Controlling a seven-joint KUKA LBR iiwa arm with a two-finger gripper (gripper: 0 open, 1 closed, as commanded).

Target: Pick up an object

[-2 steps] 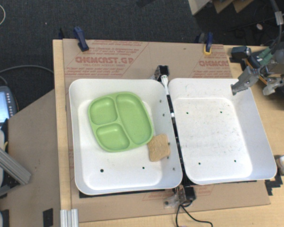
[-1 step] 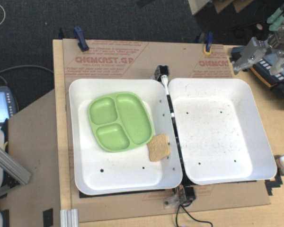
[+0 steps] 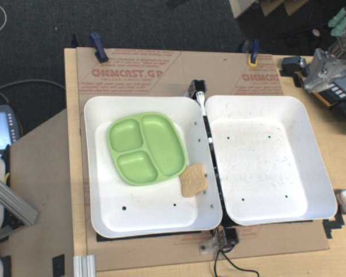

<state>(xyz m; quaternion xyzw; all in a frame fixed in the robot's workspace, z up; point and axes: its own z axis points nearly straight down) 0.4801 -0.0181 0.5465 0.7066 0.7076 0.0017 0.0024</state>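
A light green plate with three compartments lies flat in the left bin, toward its upper middle. A small tan square piece, like a slice of toast or a sponge, rests on the bin floor touching the plate's lower right rim, close to the wall between the bins. My gripper shows as grey metal hardware at the far right, above the bench beyond the right bin's upper right corner and well away from both objects. Nothing is visibly held by it.
The right bin sits beside the left one, its floor speckled with small dark marks. Blue and yellow clamps hold the cardboard base at the back. A cable runs off the front edge.
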